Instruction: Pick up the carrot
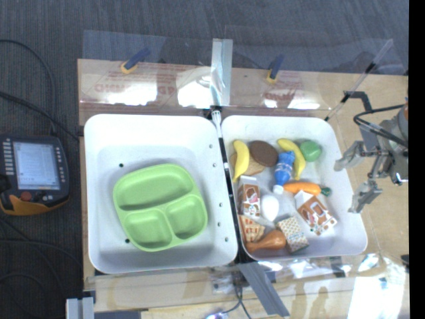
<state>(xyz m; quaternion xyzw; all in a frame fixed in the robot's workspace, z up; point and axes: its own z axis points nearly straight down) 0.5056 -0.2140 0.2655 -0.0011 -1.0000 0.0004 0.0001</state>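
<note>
Carrot (305, 188) lying flat in the right bin (345, 234), near its right wall, just below a blue bottle (284, 167) and above a small printed carton (315, 214). Gripper (362, 177) poised outside that bin's right rim, over the counter (392, 244), jaws spread apart, clamped on nothing. Green divided plate (159, 206) in the left bin (99, 178).

Bright, even overhead light, soft shadows only. Strong glare on clear plastic sheet (199, 88) behind bins and along bench front edge (372, 291). Slightly soft focus, low res.
</note>
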